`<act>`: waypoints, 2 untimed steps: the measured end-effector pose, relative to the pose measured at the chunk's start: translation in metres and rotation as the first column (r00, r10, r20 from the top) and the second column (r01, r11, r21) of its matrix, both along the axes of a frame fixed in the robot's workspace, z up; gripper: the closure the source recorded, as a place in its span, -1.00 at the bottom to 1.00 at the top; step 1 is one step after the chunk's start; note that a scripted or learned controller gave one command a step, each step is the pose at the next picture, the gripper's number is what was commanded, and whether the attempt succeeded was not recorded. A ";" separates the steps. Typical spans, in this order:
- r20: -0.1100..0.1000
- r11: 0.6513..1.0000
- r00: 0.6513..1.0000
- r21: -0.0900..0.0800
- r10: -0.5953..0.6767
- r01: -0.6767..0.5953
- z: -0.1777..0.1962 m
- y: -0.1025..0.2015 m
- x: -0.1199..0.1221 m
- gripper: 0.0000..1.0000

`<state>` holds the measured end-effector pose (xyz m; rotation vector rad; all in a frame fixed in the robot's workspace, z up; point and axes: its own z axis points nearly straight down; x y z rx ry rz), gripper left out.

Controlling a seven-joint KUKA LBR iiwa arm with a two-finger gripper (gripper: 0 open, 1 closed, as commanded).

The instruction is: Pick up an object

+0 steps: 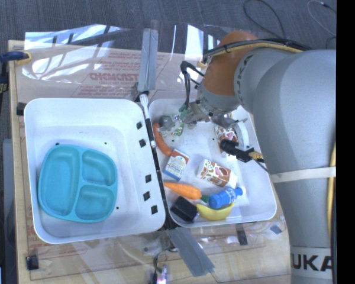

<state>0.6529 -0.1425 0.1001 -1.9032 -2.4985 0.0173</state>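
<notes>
- At the near edge of the right bin (266, 203) lie a banana (216, 212), a black block (184, 209) and a blue bottle (223, 197) — all crowded together.
- Just beyond them, an orange carrot (183, 189) lies near the bin's left wall, with a patterned carton (215, 173) and a small blue-and-white carton (177, 164) toward the middle.
- A second orange piece (160, 139) runs along the left wall, further back.
- The left bin (59, 114) carries a blue tray (77, 182) by its near-left corner.
- At the right bin's far edge the gripper (186, 116) reaches down beside a small grey-green thing (171, 125); whether it touches is unclear.
- Judged step: the reach for a pick, with nothing lifted yet.
- The next move likely calls for settling over one item and closing on it.
- The claw's spread cannot be told — the wrist hides it.
</notes>
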 end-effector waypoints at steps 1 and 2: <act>-0.002 1.000 1.000 -0.007 0.000 0.000 0.009 -0.004 0.000 1.00; -0.010 0.993 0.993 0.009 -0.121 0.121 -0.012 -0.048 0.001 1.00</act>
